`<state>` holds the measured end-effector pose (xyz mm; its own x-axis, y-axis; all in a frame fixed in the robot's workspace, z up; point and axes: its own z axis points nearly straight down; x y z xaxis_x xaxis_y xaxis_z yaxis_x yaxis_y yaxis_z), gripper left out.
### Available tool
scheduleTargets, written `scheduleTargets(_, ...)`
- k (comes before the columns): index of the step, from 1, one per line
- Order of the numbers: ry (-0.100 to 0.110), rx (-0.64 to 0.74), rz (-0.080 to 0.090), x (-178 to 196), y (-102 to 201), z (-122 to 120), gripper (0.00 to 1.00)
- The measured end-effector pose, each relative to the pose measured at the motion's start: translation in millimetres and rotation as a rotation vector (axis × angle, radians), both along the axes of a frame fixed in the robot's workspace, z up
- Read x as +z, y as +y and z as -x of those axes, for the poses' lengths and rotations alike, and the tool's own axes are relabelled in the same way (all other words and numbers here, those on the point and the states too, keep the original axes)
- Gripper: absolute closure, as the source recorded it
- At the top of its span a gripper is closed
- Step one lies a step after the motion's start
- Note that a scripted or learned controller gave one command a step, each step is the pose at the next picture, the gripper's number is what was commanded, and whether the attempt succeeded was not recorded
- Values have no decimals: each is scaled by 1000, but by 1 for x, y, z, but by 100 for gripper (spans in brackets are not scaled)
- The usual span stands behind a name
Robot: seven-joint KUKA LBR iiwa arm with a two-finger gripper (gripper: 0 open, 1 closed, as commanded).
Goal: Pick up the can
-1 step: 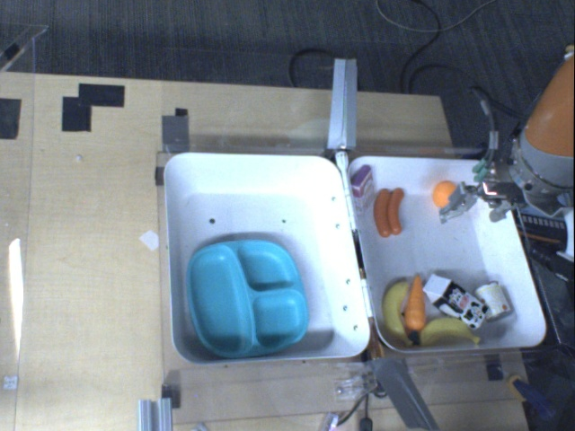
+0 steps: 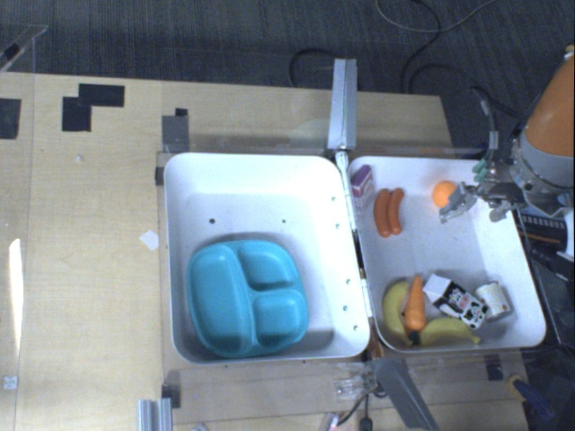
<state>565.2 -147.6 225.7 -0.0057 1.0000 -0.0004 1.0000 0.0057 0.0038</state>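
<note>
Your tool [image 2: 474, 197] hangs over the right bin's [image 2: 530, 281] far right corner beside an orange [image 2: 444, 193], its fingers spread with nothing between them, while the can [image 2: 361, 181] lies well apart in that bin's far left corner, next to two sausages [image 2: 388, 212].
</note>
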Motion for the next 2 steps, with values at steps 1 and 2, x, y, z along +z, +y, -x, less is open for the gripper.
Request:
scheduleTargets(1, 2, 21, 0, -122, -46, 25, 0)
scheduleTargets(2, -7, -231, -1, -137, -7, -3, 0)
